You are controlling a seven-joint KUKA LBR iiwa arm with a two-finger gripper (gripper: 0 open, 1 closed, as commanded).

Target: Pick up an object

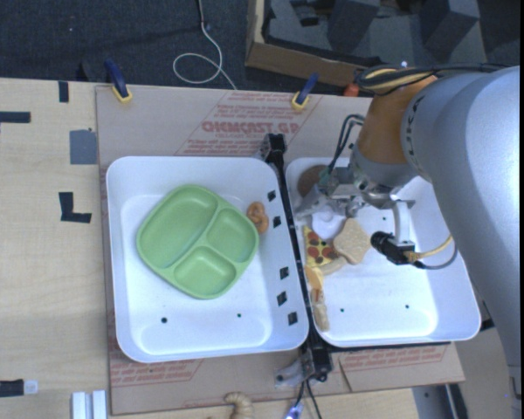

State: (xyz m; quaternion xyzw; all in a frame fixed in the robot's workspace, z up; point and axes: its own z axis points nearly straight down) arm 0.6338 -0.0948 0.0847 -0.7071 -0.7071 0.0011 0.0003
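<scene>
Two white bins on the bench: the gripper [332,201] dips into the right bin [419,308], just above the toast slice [353,243] and pizza slice [319,250]; finger state unclear.

Light wood tabletop [35,260] with black tape marks at left. Brown cardboard sheet [236,125] on it, red print, held by two blue-yellow clamps [115,84] at top edge. Dark carpet floor [87,16] across upper frame; white cable [199,59] looped there.
</scene>
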